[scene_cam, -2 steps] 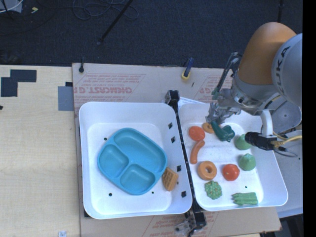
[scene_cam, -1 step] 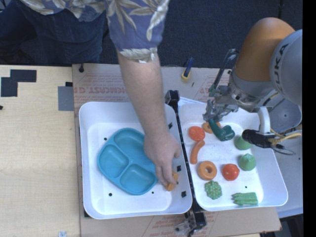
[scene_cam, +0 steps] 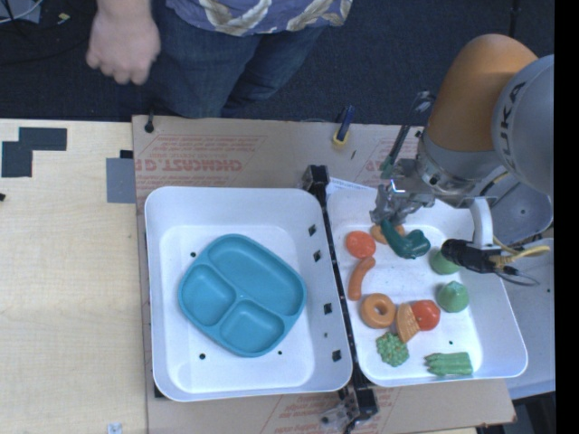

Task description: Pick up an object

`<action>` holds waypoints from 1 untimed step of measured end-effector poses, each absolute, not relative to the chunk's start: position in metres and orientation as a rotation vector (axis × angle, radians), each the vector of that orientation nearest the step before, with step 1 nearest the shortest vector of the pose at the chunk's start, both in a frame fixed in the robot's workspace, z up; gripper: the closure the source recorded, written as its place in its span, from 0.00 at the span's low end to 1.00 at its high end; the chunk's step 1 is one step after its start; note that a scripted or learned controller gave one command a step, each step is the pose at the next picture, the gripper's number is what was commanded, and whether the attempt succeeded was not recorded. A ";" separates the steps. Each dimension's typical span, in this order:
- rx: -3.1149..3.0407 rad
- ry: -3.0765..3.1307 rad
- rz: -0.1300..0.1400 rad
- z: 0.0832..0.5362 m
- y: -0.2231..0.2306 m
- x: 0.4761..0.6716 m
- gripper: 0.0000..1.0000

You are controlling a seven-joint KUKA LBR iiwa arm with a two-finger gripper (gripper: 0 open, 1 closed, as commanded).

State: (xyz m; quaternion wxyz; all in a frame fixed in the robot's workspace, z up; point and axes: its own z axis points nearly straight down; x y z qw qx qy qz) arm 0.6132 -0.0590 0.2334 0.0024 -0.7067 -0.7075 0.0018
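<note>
A: Where's the gripper (scene_cam: 391, 213)?

B: I see it low over the far left part of the right bin (scene_cam: 507, 328). Its fingers pinch the upper end of a teal toy (scene_cam: 407, 241); the toy's fat end hangs toward the right.

A: What's under it?

B: A red tomato (scene_cam: 360, 243) just left of the teal toy, an orange sausage (scene_cam: 360, 277) below that, then a donut (scene_cam: 377, 310). Broccoli (scene_cam: 392, 349) sits at the near edge.

A: Left bin (scene_cam: 172, 242)?

B: It holds a blue divided plate (scene_cam: 241, 293). Someone's hand (scene_cam: 122, 48) is beyond the bench, far left.
</note>
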 end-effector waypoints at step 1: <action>-2.218 -2.218 0.007 0.232 -0.058 0.609 1.00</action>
